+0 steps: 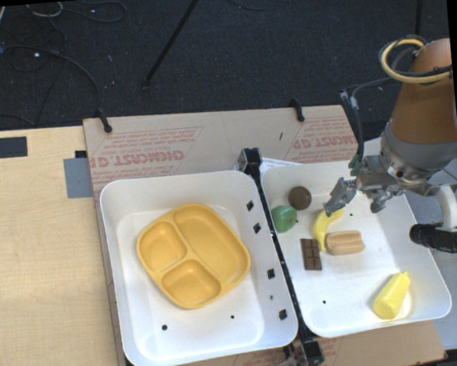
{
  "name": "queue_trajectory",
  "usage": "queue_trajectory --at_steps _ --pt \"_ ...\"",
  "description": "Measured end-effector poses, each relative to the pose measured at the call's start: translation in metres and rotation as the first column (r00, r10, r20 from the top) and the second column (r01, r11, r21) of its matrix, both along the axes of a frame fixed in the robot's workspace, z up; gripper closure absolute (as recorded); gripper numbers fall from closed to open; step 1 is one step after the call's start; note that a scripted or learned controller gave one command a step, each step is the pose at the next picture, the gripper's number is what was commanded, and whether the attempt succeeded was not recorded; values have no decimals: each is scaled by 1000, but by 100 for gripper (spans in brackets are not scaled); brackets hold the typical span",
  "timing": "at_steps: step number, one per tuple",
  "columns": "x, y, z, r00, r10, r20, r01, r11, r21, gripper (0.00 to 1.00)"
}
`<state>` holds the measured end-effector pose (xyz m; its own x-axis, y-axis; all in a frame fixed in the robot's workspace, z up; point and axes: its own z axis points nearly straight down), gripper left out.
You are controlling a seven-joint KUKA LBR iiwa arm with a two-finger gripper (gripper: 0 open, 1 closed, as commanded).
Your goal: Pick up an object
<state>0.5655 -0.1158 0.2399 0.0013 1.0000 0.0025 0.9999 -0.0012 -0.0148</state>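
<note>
The grey arm is reaching over the right white bin (pixel 420 296).

The two-finger gripper (pixel 341 195) is hanging open with nothing between its fingers, just above the small yellow banana (pixel 324 227). Around the banana are lying a round brown ball (pixel 299 198), a green round toy (pixel 283 218), a brown chocolate bar (pixel 311 254), a tan bread roll (pixel 344 243) and, farther away, a yellow block (pixel 391 296). A yellow divided plastic plate (pixel 192 254) is sitting in the left white bin (pixel 137 324).
</note>
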Motion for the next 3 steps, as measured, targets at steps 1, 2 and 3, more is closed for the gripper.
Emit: queue_trajectory --at_steps 1,2,3 --pt "2 0 6 1000 2 11 -2 1000 -1 0" --pt "7 5 -50 1000 2 6 -2 1000 -1 0" --pt "0 2 -96 1000 0 6 0 1000 -1 0"
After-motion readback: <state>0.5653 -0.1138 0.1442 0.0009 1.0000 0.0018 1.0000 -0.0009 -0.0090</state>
